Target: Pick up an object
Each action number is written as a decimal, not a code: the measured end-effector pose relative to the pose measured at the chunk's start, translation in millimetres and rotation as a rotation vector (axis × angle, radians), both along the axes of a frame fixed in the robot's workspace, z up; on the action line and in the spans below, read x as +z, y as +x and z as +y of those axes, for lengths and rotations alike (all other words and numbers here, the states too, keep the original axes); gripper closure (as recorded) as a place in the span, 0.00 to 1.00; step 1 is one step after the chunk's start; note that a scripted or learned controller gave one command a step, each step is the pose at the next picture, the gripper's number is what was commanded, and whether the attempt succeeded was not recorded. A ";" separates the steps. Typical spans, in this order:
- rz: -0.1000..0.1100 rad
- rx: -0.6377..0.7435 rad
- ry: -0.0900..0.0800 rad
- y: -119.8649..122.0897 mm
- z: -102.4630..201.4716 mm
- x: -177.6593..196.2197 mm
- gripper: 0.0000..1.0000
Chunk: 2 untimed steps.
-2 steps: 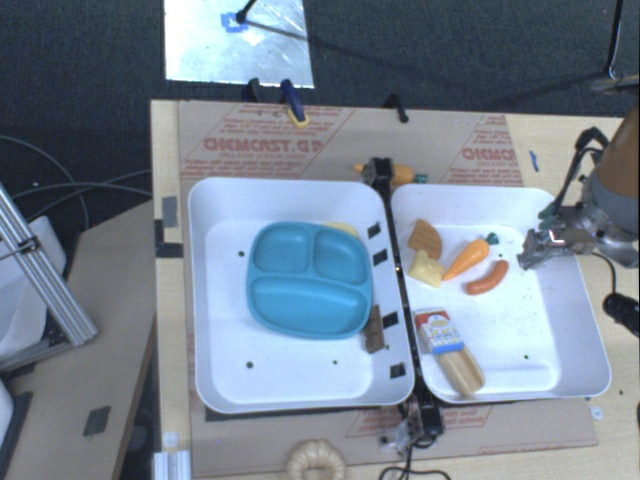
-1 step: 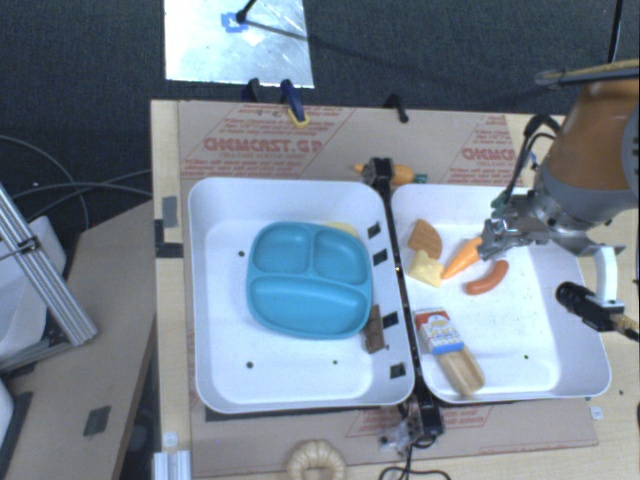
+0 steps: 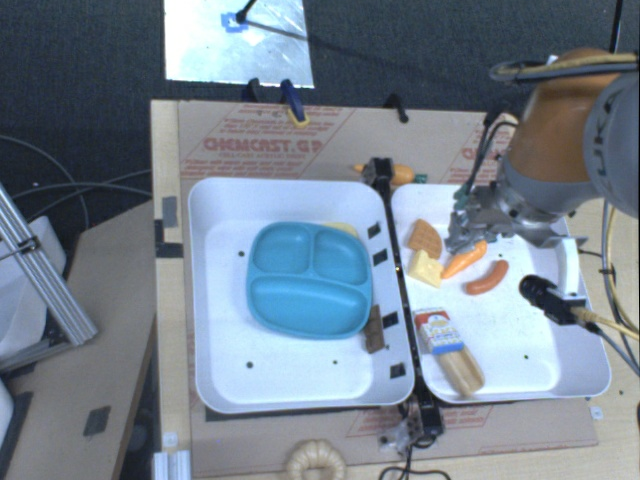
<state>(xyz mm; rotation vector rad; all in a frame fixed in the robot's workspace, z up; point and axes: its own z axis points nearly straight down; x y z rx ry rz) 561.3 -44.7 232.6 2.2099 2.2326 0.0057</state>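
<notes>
Orange and slim, the carrot [image 3: 464,261] lies in the right bin [image 3: 575,368] near its far edge, its long axis slanting, directly under the gripper [image 3: 470,230], whose jaw opening I cannot tell from here.

— What did the arm [image 3: 590,138] look like?
— Its casing was rounded and grey, with a broad orange band [image 3: 555,118] above the wrist.
— Any cabling?
— A thin dark cable [image 3: 478,163] curved down beside the band toward the gripper [image 3: 470,236], which was a blocky grey-metal unit with dark parts.
</notes>
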 end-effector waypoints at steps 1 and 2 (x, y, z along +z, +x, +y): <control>0.003 -0.005 -0.002 -13.3 5.7 -16.9 1.00; 0.001 -0.010 -0.003 -12.8 -2.3 -12.0 1.00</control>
